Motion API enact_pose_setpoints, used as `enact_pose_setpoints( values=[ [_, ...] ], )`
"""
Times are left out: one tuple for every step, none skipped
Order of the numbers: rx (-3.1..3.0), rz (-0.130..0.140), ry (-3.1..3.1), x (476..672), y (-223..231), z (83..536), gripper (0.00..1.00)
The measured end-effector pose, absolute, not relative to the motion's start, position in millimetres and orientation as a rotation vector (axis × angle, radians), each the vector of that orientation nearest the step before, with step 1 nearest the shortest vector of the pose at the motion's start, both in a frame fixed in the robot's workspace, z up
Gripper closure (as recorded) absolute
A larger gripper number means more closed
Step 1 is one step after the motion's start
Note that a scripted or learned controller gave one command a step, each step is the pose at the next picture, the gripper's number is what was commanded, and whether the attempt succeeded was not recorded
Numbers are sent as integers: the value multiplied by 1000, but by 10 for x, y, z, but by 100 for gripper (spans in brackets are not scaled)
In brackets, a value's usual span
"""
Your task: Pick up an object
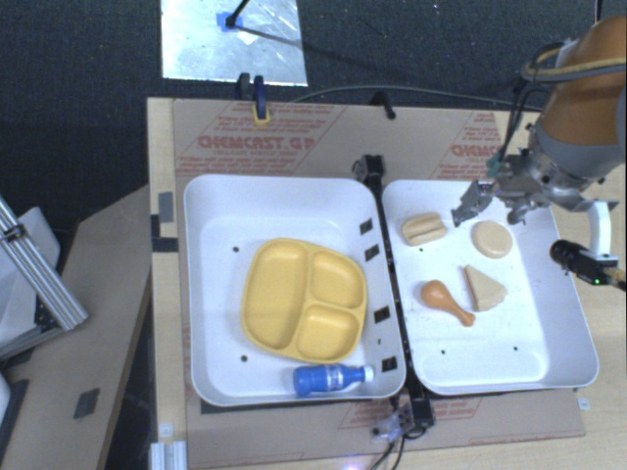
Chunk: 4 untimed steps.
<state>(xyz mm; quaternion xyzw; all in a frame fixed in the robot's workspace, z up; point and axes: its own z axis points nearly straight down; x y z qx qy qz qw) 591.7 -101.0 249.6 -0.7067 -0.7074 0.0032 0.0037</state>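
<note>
Contents, right bin (563,355): tan bread roll (423,228) at far left; round cream disc (492,239) to its right; wedge-shaped tan piece (484,288) nearer; orange drumstick (448,300) left of the wedge. Gripper (493,206) hangs over the bin's far side, between roll and disc, fingers spread, nothing between them. Contents, left bin (220,199): yellow divided plate (304,299) at centre; blue bottle (331,378) lying along the near wall.

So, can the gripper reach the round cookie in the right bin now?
Probably yes. The gripper hovers near the round cookie, which lies apart from the wedge and bread roll, nothing covering it.
</note>
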Motion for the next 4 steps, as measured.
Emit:
enact_pose_setpoints(
  values=[
    [-2219, -1, -2226, 5938, -1008, 2555, 0],
    [-2219, 3, -2220, 5899, -1066, 1951, 0],
    [-2219, 3, -2221, 5815, -1127, 1442, 0],
    [-2218, 2, -2221, 5844, -1175, 835, 0]
  ],
)
